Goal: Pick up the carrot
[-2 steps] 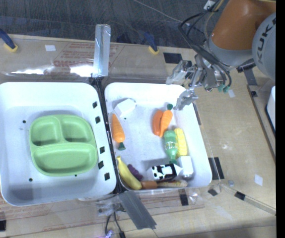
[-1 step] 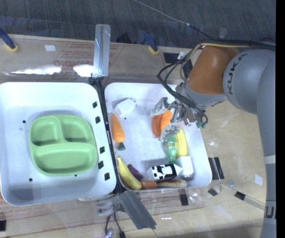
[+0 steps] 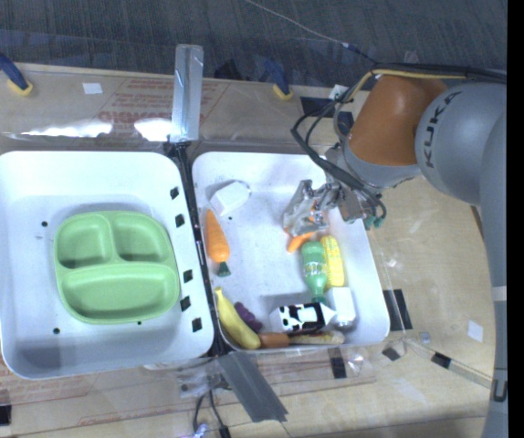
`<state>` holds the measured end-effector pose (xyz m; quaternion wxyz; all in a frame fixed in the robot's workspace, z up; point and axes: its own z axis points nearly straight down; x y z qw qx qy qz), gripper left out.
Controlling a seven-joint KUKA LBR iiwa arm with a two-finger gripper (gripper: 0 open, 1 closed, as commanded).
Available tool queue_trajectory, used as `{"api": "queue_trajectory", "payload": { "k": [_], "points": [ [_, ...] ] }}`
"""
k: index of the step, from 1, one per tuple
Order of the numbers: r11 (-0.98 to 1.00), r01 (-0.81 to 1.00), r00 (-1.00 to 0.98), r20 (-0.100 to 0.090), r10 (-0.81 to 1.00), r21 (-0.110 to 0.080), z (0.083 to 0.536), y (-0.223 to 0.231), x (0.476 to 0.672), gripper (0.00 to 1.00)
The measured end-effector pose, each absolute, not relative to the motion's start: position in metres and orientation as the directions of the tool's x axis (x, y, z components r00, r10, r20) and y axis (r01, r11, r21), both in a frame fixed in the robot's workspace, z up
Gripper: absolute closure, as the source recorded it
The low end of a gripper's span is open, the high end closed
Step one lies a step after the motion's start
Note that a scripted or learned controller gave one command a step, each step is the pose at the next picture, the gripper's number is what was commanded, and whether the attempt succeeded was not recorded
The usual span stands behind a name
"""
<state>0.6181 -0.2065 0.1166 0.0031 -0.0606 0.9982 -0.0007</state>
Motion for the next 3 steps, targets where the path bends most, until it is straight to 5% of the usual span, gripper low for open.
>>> {"api": "queue_trajectory", "payload": {
  "k": [1, 2, 3],
  "points": [
    [0.993, -0.122, -0.993, -0.006, -0.122, -0.002, 0.116, -0.206, 0.618, 0.00],
    [0.992, -0.128, -0.992, -0.012, -0.128, -0.004, 0.128, -0.204, 0.620, 1.00],
    [0.965, -0.261, -0.965, -0.004, -0.261, -0.001, 0.181, -0.133, 0.507, 1.00]
  ]
}}
